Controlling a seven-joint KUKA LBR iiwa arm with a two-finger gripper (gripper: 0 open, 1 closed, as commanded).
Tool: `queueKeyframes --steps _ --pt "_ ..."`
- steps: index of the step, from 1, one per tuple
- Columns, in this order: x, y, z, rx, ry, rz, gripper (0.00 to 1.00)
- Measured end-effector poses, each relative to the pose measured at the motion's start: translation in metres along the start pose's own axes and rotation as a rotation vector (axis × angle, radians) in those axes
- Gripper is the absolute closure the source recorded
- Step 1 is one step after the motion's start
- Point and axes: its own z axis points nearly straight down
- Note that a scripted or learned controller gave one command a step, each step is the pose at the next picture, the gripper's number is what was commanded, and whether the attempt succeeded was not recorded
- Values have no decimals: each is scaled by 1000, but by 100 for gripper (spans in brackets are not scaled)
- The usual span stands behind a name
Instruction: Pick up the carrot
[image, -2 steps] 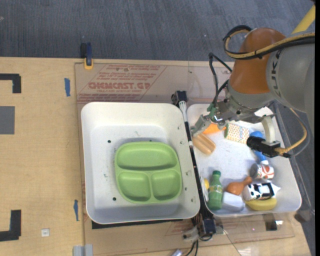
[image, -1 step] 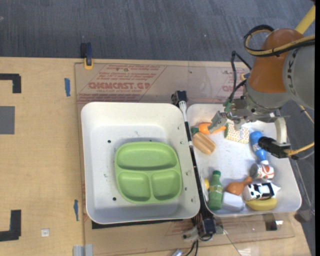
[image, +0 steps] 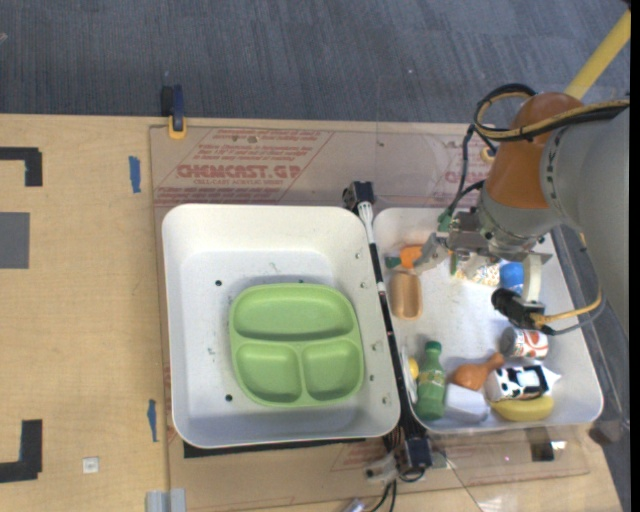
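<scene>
The gripper (image: 452, 252) hangs over the far end of the right bin (image: 585, 395); whether it is clenched or released cannot be told. The carrot (image: 476, 373) lies near that bin's near edge, between a green bottle (image: 431, 379) and a banana (image: 523, 408).

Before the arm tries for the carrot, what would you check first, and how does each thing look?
1. Carrot in view, lower part of the right bin: ok.
2. Gripper above the carrot: not ok, it sits near the bin's upper end.
3. Gripper holding nothing: cannot tell.
4. Room around the carrot: not ok, the green bottle, black-and-white toy and banana crowd it.
5. Left bin with the green tray out of the way: ok.
</scene>
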Motion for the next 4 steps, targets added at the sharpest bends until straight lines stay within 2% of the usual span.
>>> queueKeyframes --steps 1,2,3,4 --pt "69 27 -82 -3 2 200 0" --pt "49 -18 -78 9 0 -23 0" --pt "8 1 -2 -1 0 -148 0" --pt "8 32 18 35 1 -55 0"
